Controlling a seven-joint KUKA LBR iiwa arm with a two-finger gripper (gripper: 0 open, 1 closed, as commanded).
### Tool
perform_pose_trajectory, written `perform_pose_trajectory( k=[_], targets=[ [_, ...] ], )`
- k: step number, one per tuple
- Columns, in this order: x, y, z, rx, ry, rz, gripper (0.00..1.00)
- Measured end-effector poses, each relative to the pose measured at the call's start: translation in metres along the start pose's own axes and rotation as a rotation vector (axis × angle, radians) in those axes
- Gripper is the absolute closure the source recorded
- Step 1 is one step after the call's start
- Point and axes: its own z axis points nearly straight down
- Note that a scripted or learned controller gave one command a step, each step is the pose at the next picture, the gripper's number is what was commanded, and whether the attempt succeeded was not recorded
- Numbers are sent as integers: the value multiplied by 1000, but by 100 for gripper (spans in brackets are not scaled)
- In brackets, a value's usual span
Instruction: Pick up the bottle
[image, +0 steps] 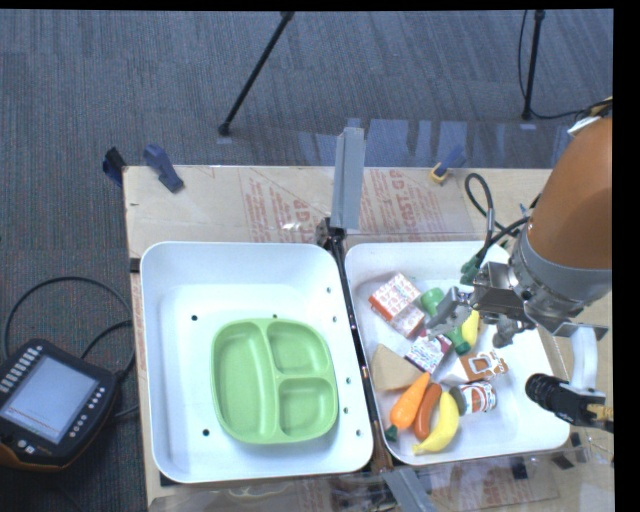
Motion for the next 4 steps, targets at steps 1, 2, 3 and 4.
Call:
perform_pose_trajectory(
  k=[1,2,3,4],
  targets=[
    [60,-10,-119,-3,-2,53,0],
    [115,22,-118,0,-3,76,0],
    [179,11,-118,0,-4,7,0],
    [264,-12,-117,-1,-4,77,0]
  ],
)
